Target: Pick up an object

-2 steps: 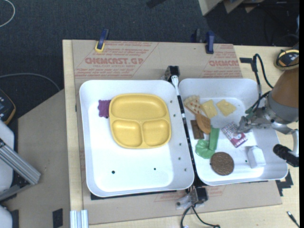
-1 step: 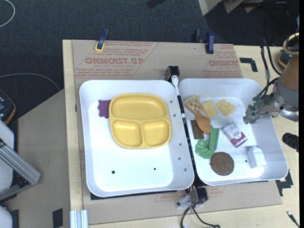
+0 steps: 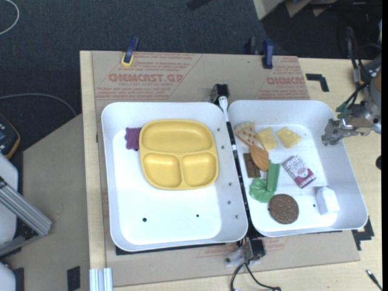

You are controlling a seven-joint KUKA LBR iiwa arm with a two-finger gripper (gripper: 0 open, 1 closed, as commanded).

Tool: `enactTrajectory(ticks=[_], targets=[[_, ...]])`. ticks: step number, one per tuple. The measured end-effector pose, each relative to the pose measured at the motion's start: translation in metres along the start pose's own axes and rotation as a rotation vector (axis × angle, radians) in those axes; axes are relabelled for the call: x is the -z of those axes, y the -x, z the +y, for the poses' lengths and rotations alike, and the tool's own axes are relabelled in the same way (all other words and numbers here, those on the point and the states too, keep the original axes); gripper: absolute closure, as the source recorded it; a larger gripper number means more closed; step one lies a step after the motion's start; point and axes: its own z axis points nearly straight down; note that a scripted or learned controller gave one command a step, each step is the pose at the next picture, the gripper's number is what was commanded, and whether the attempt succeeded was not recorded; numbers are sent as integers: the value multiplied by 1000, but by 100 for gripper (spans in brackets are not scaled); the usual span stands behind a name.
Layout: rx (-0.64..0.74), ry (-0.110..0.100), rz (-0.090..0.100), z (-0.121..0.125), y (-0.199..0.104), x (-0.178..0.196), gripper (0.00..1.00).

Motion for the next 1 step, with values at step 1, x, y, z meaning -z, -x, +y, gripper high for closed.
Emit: enactTrajectory(ticks=[1], targets=[[-1,-6,2,1,0,1,100]])
